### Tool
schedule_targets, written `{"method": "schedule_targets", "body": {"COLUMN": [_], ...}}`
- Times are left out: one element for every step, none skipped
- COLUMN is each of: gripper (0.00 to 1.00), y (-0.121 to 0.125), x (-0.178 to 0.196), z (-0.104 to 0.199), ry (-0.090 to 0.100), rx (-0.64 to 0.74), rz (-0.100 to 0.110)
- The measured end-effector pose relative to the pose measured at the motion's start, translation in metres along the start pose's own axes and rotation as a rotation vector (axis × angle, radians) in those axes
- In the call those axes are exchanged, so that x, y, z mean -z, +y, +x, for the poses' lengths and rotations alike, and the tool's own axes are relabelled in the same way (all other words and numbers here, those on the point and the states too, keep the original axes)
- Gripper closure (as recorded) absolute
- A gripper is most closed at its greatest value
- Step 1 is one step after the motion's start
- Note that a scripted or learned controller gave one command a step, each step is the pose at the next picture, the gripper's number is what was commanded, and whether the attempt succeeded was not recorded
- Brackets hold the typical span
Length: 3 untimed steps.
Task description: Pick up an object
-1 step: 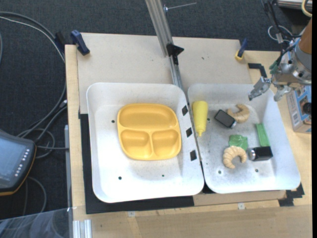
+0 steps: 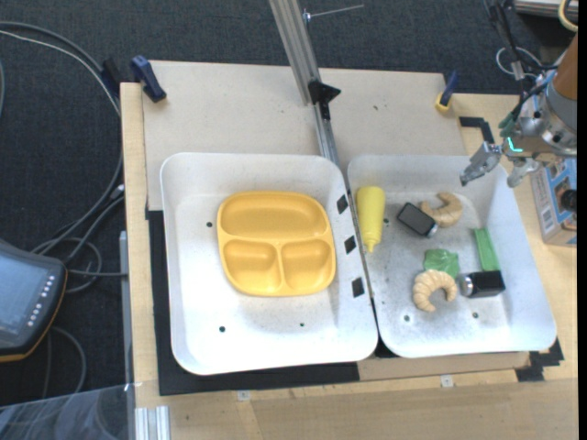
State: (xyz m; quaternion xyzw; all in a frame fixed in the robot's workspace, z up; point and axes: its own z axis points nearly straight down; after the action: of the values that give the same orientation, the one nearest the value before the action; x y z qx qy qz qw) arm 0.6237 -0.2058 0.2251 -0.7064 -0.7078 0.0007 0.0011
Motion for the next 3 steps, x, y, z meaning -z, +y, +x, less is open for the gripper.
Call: {"method": "schedule_targets", "body": {"gripper": [0.0,0.0,0.0], "y": [0.004,0.013,0.014], "x": [-0.043,-0.096,-0.131], "z": [0.001,-0.002,-0.002], "ry": [0.001,0.001,0.001], "rx": [0.0,0.0,0.0], "rz": [0.003,0.004,-0.002]}}
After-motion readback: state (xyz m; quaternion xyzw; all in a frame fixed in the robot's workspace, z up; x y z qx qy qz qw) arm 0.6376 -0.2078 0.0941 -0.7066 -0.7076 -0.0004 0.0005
